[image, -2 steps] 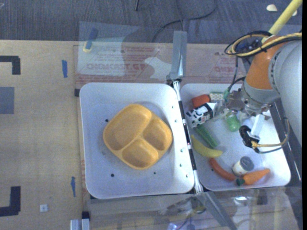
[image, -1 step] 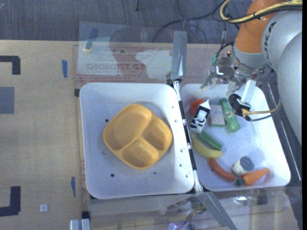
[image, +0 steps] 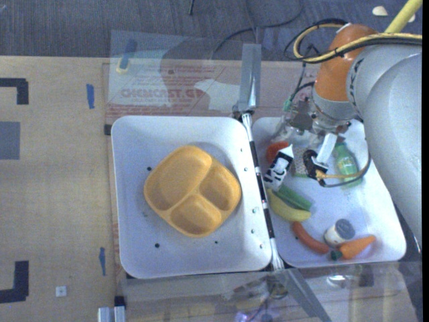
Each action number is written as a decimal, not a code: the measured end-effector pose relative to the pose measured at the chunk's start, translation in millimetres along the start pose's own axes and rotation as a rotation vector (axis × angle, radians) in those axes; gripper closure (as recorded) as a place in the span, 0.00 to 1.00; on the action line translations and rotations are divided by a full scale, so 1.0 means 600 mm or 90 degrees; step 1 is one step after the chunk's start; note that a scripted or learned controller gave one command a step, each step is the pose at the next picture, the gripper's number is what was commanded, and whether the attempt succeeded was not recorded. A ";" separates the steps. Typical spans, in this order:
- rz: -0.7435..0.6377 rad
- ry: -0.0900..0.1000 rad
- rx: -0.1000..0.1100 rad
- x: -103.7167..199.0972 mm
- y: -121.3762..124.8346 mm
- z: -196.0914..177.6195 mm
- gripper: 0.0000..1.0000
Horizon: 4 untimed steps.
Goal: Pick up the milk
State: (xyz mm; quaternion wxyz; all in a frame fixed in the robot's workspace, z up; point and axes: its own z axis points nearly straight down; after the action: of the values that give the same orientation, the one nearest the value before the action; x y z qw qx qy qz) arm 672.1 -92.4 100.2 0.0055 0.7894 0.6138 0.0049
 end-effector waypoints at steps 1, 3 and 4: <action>0.011 -0.001 0.004 -0.082 -0.099 0.018 0.00; 0.142 -0.002 0.009 -0.035 -0.057 -0.263 1.00; 0.141 -0.002 0.010 -0.033 -0.057 -0.263 0.00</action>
State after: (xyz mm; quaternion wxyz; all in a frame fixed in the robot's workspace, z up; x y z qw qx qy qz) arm 631.7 -102.8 257.3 0.0000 0.8526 0.5226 -0.0006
